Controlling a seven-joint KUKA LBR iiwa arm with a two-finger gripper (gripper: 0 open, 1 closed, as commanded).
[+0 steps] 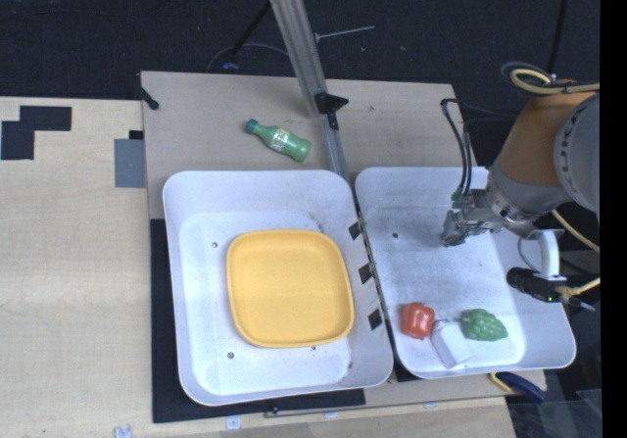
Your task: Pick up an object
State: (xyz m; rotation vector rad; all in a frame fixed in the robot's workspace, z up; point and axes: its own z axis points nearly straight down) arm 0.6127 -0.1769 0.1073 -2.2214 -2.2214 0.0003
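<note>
two white bins: left bin (186, 230), right bin (421, 201). one yellow plate (290, 287) in the left. three items in the right: one red pepper (417, 320), one green lump (483, 325), one white block (451, 345). one green bottle (278, 139) on the bench.

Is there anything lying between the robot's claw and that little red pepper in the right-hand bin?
No. In the camera view the gripper hangs above the red pepper, and only bare white floor of the right bin lies between them.
</note>
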